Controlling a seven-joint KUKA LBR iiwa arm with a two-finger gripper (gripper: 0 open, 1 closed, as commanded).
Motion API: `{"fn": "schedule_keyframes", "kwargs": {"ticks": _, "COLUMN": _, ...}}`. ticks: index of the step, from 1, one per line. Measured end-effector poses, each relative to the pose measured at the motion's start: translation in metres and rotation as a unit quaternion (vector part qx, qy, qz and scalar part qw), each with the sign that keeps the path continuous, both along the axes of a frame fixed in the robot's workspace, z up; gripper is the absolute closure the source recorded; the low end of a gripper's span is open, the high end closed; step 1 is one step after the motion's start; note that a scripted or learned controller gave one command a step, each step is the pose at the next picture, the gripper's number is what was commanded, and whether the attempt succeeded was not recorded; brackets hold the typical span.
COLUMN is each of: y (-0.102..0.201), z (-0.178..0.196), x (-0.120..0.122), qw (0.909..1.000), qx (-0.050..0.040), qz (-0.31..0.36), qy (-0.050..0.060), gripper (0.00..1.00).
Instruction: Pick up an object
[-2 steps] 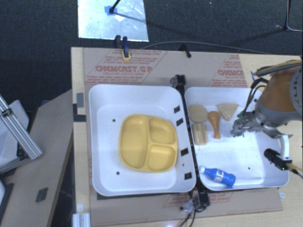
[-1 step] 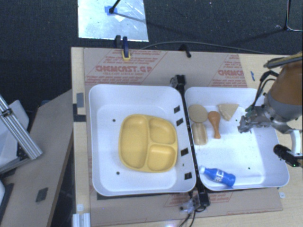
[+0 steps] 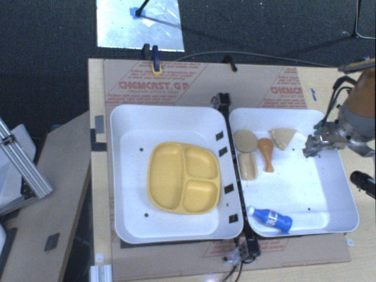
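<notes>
The right white bin [image 3: 335,213] holds several small items. A tan wedge [image 3: 283,137] lies near its back wall, with an orange-brown drumstick-shaped piece [image 3: 267,153] just left of it. Further left, a round tan disc [image 3: 245,140] sits above a pale tan block [image 3: 248,165]. A blue bottle with a white label [image 3: 271,218] lies on its side at the front left corner. My gripper [image 3: 312,145] hangs over the right half of this bin, a short way right of the wedge, and nothing shows in its grasp.
The left white bin [image 3: 132,216] carries a yellow divided plate [image 3: 183,177]. A black clip strip [image 3: 231,169] runs between the two bins. A metal sheet [image 3: 140,15] lies beyond the bench, and cables [image 3: 258,56] cross the back edge.
</notes>
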State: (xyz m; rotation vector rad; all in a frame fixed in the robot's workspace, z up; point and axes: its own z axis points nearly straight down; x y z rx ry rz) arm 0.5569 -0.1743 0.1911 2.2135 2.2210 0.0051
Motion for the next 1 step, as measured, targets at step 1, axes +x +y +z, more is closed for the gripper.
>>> {"fn": "schedule_keyframes", "kwargs": {"ticks": 1, "y": -0.0003, "z": 0.0343, "x": 0.0013, "qw": 1.0, "qx": 0.0003, "qz": 0.0, "qy": 0.001, "gripper": 1.0}}
